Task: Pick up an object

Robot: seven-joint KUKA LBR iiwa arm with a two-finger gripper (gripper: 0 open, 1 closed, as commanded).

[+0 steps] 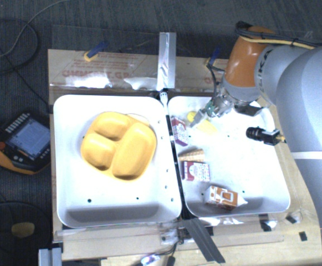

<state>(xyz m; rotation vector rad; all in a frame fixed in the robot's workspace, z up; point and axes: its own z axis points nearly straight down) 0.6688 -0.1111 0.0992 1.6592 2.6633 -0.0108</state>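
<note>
My gripper (200,116) reaches down into the far left part of the right bin (260,170), coming in from the right. A small pale yellow object (207,127) lies just beneath and beside its tip, and I cannot tell whether they touch. A maroon packet (178,132) rests against the bin's left wall, close to the gripper's left. Nearer the front lie a tan wafer-like piece (191,155), a red and white box (197,172) and an orange-brown carton (223,197).
A large lumpy yellow object (118,144) takes up the middle of the left bin (72,198). A divider ridge (173,159) separates the two bins. A handheld pendant (21,143) lies on the floor at the left.
</note>
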